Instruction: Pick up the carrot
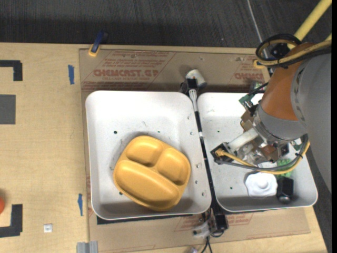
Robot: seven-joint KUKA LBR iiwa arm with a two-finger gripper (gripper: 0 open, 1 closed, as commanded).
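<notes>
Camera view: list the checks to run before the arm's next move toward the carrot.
1. Carrot located: cannot tell; the arm covers part of the right bin.
2. Hand over the right bin: ok.
3. Hand holding something: cannot tell.
4. Left bin contents known: ok; a large yellow lumpy object lies there.
5. Clearance from the white object beside the hand: cannot tell.

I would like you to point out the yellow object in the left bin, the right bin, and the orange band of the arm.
yellow object [152,172]: camera view, top surface near its middle.
right bin [221,107]: camera view, bare floor near its far left corner.
orange band [279,96]: camera view, middle of the band's side.
</notes>
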